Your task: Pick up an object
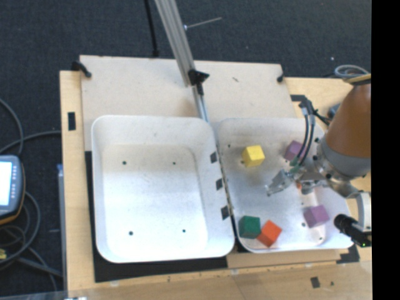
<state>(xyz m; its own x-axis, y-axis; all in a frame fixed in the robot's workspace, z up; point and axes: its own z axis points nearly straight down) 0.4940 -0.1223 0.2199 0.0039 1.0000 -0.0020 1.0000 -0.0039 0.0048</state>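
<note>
Several small blocks lie in the right bin (232, 136). A yellow block (253, 155) sits near its far left. One purple block (292, 150) is beside the arm, and another purple block (315, 215) lies near the front right. A green block (250, 226) and an orange block (270, 233) rest together at the front edge. My gripper (279, 184) hangs low over the middle of the right bin, between the yellow block and the front purple one. No block is seen in it. The arm's orange band (350, 127) rises at the right.
The left bin (103, 167) stands alongside the right one. A slanted aluminium post (178, 39) reaches down to the gap between the bins. A handheld screen (9, 186) and cables lie off the bench at the left.
</note>
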